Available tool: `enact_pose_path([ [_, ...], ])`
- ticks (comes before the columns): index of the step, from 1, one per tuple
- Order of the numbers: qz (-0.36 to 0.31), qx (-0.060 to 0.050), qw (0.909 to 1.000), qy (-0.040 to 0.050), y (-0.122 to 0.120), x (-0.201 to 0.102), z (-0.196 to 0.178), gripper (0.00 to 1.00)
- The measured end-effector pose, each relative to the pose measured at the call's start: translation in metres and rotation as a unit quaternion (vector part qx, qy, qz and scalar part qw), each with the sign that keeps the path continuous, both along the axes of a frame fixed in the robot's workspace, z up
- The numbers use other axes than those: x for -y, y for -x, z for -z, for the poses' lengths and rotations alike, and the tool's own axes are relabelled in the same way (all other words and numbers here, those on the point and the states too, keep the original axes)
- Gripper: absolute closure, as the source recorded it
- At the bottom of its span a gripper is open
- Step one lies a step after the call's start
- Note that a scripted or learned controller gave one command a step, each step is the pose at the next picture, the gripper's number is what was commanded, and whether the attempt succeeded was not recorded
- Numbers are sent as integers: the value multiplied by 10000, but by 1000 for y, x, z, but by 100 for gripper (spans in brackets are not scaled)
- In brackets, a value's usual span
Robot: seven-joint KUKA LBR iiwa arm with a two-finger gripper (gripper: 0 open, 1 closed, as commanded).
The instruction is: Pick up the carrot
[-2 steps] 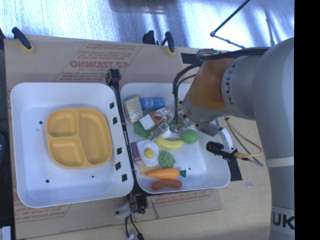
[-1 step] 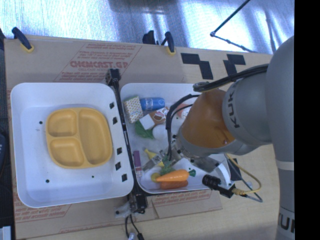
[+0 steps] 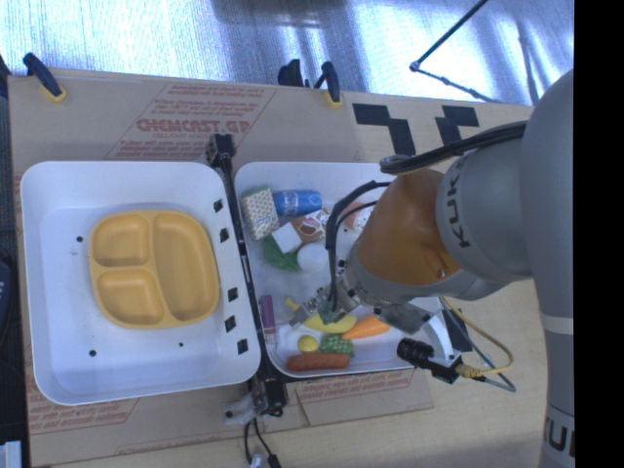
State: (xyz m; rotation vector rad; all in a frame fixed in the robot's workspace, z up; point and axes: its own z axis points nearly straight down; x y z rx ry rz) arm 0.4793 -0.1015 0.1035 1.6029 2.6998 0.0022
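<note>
The carrot [image 3: 369, 329] is a small orange piece lying near the front of the right bin [image 3: 255, 185], partly under the arm's wrist. My gripper [image 3: 332, 307] hangs low over the bin just left of the carrot, above a yellow banana [image 3: 329, 323]. The grey arm with its orange band [image 3: 405, 232] covers the right half of that bin and hides much of the gripper.
Around the gripper lie a red sausage [image 3: 317, 362], a green piece [image 3: 337, 345], a yellow ball [image 3: 308, 343], a white egg [image 3: 312, 258], a green pepper [image 3: 281, 257], a blue can [image 3: 297, 201] and a small box [image 3: 258, 212]. The left bin [image 3: 39, 291] holds a yellow divided plate [image 3: 154, 266].
</note>
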Motion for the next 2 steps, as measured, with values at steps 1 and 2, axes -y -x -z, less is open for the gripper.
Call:
enact_pose_path([
  [1,-784,-8,9969,9,-2,40,-132,100],
  [2,-784,-13,9969,6,-2,40,-131,0],
])
